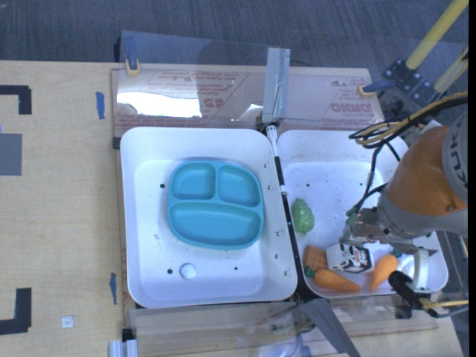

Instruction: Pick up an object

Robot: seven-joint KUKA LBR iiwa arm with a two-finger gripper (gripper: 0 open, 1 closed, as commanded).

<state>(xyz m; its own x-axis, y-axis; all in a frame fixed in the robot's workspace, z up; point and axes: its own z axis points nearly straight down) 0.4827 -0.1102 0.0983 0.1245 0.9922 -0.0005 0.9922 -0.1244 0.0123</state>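
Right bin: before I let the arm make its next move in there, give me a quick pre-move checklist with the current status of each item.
1. Gripper is over the right bin: ok, near its front.
2. Pickable things within reach: ok. A carrot lies at the front wall, a second carrot sits to its right, and a waffle-like piece is beside them.
3. Something already held in the gripper: cannot tell, the wrist hides it.
4. Green leafy piece is apart from the gripper: ok, it lies by the divider.
5. Left bin contents undisturbed: ok, the blue divided plate lies flat.
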